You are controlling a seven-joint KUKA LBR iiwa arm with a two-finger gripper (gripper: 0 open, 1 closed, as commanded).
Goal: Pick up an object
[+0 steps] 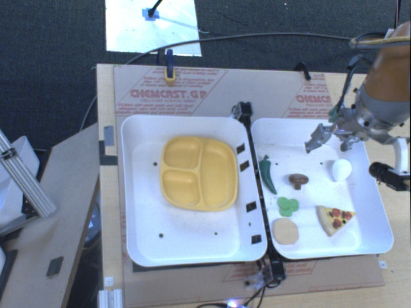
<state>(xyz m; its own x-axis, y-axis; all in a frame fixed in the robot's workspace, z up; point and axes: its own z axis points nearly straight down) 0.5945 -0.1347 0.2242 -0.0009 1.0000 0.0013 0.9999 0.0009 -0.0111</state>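
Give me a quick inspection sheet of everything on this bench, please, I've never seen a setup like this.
Surface: two white bins side by side, left bin and right bin, on a board printed CHEMCAST.
Job's things: in the right bin, a green pepper, mushroom, egg, green piece, tan disc, pizza slice.
Clutter: yellow divided plate in the left bin.
Grippers: gripper above the right bin's far side, holding nothing.
Cables: black cable across the dark floor behind the bench.
Surroundings: white sheet on the floor.
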